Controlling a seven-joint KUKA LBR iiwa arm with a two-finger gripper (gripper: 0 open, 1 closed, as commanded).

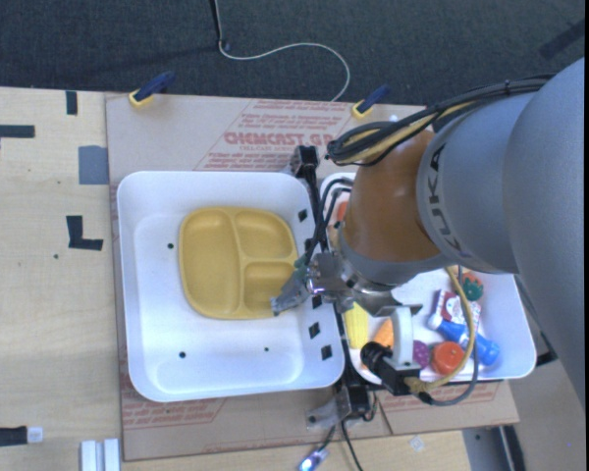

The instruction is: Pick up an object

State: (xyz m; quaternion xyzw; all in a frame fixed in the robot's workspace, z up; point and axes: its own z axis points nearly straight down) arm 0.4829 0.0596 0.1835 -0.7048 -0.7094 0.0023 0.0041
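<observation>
Camera view, one moment, fixed above the worktop (39, 292).

Item 1: left bin (142, 292), shallow, white. Contents: one yellow divided plate (231, 258) with three compartments, lying flat in the bin's middle to right portion. Nothing seen in its compartments.

Item 2: right bin (515, 337), shallow, white, largely covered by the arm. Contents as visible: a heap of small toys (452, 337) near the bin's lower part, among them an orange piece, a blue piece, a purple piece, a yellow piece and a white-and-red packet. Exact count cannot be told; more may lie under the arm.

Item 3: arm (530, 184), grey with orange band (388, 209), reaching in from the right across the right bin toward the divider between the bins.

Item 4: tool (293, 297), a dark shape at the right edge of the yellow divided plate, just beside or touching its rim; which cannot be told. Whether it is spread or closed cannot be told, and nothing can be seen held in it.

Item 5: brown board (265, 135) under both bins, clipped at its far corners.

Status of task: judged early to midway. The tool is down at the plate's edge, so the plate looks the likely target; no object appears lifted. Remaining: secure a grasp and raise the object clear of the bin.
</observation>
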